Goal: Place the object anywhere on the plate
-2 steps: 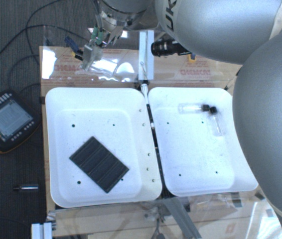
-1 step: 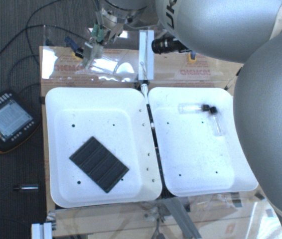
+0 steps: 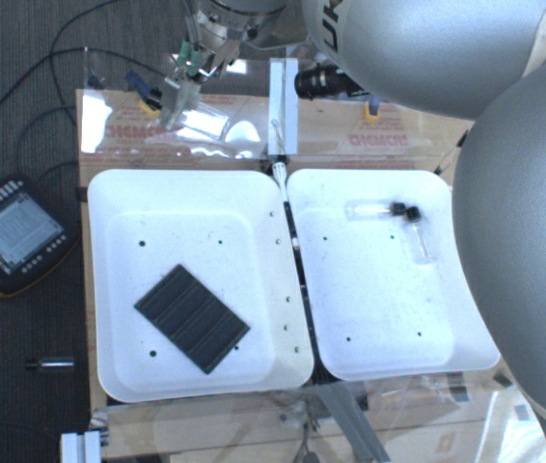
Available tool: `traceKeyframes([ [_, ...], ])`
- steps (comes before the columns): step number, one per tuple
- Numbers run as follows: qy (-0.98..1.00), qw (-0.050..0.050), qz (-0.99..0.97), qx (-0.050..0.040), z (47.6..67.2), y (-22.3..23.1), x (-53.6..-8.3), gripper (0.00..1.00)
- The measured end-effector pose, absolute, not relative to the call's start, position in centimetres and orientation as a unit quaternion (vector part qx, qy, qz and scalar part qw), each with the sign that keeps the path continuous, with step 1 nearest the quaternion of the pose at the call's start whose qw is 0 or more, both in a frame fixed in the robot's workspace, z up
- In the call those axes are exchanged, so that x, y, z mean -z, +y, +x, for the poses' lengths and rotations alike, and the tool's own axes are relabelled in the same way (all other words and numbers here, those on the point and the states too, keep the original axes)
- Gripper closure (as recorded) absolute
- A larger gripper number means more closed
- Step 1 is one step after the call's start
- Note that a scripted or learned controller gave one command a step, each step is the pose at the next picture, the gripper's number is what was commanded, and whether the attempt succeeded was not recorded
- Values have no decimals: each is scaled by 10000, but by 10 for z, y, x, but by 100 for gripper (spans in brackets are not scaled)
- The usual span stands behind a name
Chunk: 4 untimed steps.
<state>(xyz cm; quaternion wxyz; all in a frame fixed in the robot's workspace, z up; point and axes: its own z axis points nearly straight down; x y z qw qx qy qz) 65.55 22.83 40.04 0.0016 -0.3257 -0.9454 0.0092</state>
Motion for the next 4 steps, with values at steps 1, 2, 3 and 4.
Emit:
traceKeyframes([
  [1,-9454,17,-3258,-108,657,229,-406,100],
  [2,-9453,20,-3260,-123,659,230,-413,100],
  [3,-9452,22,-3261,-138,660,231,-419,100],
  [4,-9452,23,-3262,-152,662,232,-425,100],
])
